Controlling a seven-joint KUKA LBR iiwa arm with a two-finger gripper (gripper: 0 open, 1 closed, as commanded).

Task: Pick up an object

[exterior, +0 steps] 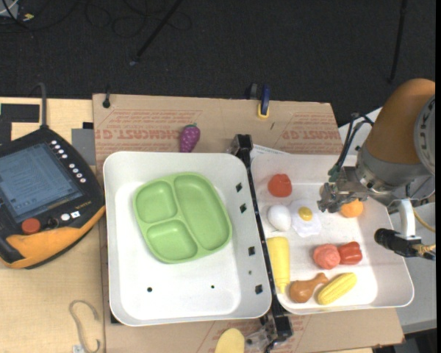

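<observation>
End effector beside orange ball.

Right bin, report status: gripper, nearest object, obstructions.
Gripper low over right bin. Orange ball beside it, not held. Fried egg and white egg close by.

Both bins are white: the left bin carries a light green three-compartment plate; the right bin carries a red tomato-like piece, a white egg, a white fried egg with yellow yolk, an orange ball, a pink-red meat piece, a red pepper, two yellow corn cobs and a brown drumstick. The arm is grey with an orange band; the backing cardboard is tan with red lettering, bearing a purple grape cluster; the pendant is black and orange.
</observation>
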